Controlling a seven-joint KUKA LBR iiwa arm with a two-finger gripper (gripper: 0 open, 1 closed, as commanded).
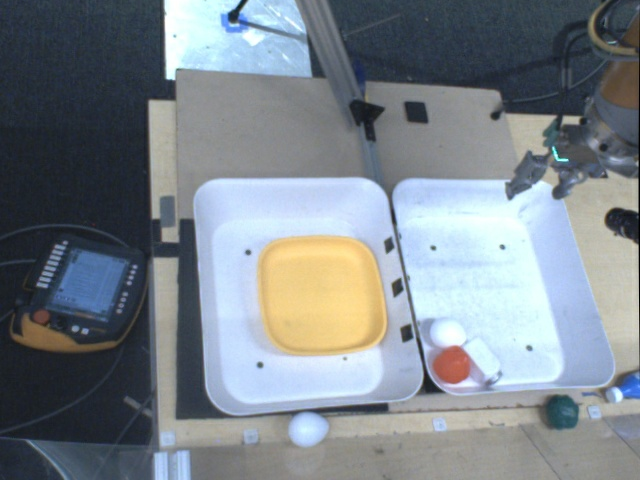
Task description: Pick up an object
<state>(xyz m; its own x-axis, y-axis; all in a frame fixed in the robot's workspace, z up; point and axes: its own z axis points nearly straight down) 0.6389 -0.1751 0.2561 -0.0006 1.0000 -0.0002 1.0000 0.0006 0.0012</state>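
A yellow square plate [323, 294] lies in the left bin [225, 218]. In the right bin [500, 268], at its near left corner, sit a white ball [446, 332], a red-orange ball [453, 365] and a small white block [483, 359], all close together. My gripper [541, 180] hangs above the far right corner of the right bin, well away from those objects. Its two fingers are spread apart with nothing between them.
A white egg-shaped object [308, 429] lies on the bench in front of the left bin. A dark green ball [562, 412] sits off the right bin's near right corner. A teach pendant [76, 290] rests at the left. A metal pole [335, 43] slants across the back.
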